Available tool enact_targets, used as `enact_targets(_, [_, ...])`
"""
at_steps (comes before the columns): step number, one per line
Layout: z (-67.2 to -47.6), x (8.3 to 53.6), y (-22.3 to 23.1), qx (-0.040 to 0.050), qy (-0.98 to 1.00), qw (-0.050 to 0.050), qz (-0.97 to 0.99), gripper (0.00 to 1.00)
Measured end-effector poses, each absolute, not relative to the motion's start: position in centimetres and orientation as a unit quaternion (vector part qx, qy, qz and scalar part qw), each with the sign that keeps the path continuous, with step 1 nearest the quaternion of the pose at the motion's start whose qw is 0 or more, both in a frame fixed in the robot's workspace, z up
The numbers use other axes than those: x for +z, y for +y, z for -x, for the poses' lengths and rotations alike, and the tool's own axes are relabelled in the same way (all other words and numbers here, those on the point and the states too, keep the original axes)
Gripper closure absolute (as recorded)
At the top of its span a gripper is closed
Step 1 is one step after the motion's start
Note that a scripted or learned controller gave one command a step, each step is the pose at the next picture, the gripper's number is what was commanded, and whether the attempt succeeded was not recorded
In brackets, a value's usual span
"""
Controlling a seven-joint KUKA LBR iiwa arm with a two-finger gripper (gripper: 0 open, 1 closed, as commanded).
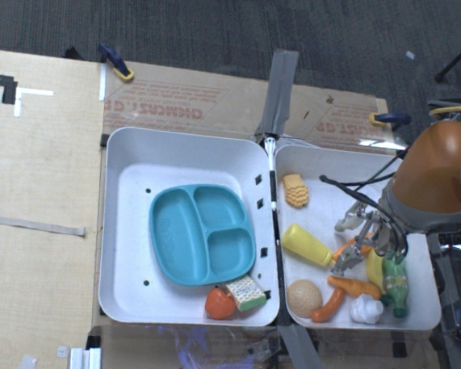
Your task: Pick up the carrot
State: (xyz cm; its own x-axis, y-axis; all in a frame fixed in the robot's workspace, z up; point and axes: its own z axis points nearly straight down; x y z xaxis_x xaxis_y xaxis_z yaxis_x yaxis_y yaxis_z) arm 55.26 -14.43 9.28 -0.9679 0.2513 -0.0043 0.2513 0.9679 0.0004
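We find the gripper point(360, 247) low inside the right bin point(420, 320), its metal fingers point(348, 223) pointing toward nine o'clock. We cannot tell whether they are open or closed; the fingertips merge with orange shapes beneath them.

The carrot point(354, 286) lies at six o'clock of the gripper, an orange piece stretched roughly from nine to three o'clock on the bin floor. We see nothing of it between the fingers, so we do not record it as grasped. A second orange-red piece point(328, 305) slants down from its left end toward the beige ball point(305, 296); which of the two is the intended item is a matter of judgement.

The carrot is crowded: a white object point(366, 310) sits at its five o'clock, a green item point(396, 286) at its three o'clock, and a yellow block point(307, 244) at its ten o'clock. We judge that this packing leaves little room for fingers and makes a miss or a neighbour pick likely.

A corn piece point(296, 190) lies at twelve o'clock in that bin, well apart. The left bin point(112, 233) holds a blue divided tray point(201, 234), with a tomato point(220, 303) and a small box point(246, 292) at its five o'clock.
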Motion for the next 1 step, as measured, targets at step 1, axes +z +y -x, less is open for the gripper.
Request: enact_targets(1, [-55.52, 10.32, -14.40, -0.0008, 0.992, 0.005, -0.125, 1.00])
